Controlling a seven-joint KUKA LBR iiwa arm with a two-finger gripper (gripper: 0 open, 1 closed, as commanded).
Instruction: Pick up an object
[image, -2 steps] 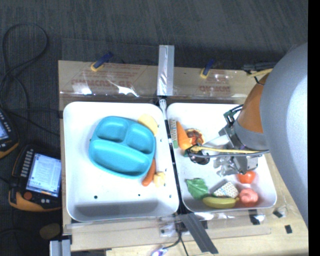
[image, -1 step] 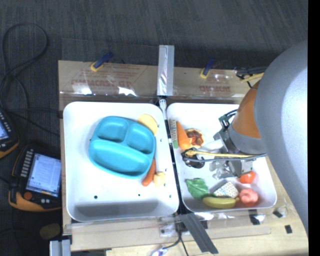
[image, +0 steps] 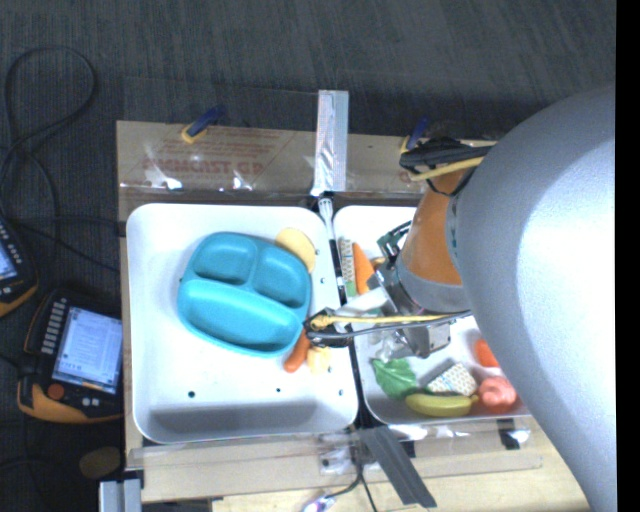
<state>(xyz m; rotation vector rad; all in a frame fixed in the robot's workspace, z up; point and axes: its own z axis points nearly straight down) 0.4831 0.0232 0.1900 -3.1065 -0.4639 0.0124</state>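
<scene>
While arm (image: 540, 290) reaches from right, tool (image: 318, 330) sits low over left bin (image: 150, 300) near divider, beside blue tray (image: 245, 290). Fingers: cannot tell. Orange carrot (image: 296, 354) just below tool, touching or nearly so. Banana (image: 438, 404), green toy (image: 396, 376) in right bin (image: 372, 400).

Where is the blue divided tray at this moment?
The blue divided tray lies in the left bin, toward its upper middle, with a pale yellow piece at its upper right edge and an orange piece at its lower right.
</scene>
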